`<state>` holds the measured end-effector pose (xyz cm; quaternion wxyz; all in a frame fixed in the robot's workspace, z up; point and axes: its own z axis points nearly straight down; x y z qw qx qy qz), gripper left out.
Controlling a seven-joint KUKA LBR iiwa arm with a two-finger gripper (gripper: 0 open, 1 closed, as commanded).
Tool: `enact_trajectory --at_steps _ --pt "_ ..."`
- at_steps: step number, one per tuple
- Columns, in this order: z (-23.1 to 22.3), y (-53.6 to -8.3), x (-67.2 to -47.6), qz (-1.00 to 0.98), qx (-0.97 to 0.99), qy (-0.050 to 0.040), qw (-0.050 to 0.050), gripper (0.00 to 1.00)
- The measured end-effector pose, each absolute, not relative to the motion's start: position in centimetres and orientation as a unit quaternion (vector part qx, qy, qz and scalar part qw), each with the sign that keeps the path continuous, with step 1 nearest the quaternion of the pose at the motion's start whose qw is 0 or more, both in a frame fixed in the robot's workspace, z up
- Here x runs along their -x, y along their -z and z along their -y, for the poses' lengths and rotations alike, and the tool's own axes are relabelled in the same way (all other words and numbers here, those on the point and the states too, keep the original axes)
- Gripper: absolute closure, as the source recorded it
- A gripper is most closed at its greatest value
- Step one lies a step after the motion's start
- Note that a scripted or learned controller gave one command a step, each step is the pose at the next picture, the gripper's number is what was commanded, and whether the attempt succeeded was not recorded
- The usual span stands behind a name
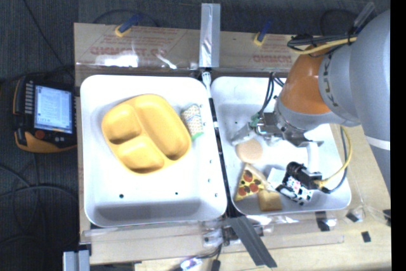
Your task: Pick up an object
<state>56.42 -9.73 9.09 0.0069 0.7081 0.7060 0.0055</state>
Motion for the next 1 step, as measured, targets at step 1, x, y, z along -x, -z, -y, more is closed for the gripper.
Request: enact_trajectory --at_steps 1 --pt "9.65 -10.0 -56.42 -0.706 -0.708 -0.0053 0.005 1.0"
